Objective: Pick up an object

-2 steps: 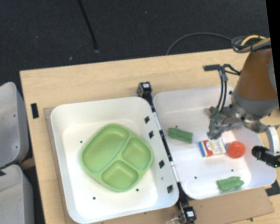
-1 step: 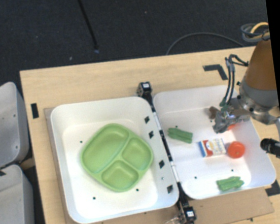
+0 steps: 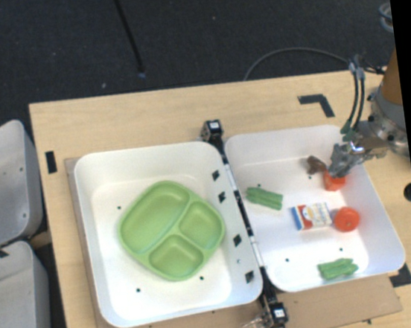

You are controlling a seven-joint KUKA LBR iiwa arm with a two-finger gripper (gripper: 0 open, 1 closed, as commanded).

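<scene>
Reaching in over the right edge of the right bin (image 3: 278, 142), the gripper (image 3: 340, 160) is hanging just above a small orange piece (image 3: 333, 182) near that bin's far right side; can't tell if its fingers are spread or pinching. Lying in the same bin are a brown lump (image 3: 315, 163), a green block (image 3: 264, 198), a red-white-blue box (image 3: 312, 216), an orange ball (image 3: 346, 218) and a green toy (image 3: 337, 269) by the near edge. Sitting in the left bin (image 3: 111, 299) is a green divided plate (image 3: 171, 229).

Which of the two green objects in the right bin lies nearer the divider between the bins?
The upper green block, just right of the divider; the other green piece lies by the bin's front edge.
</scene>
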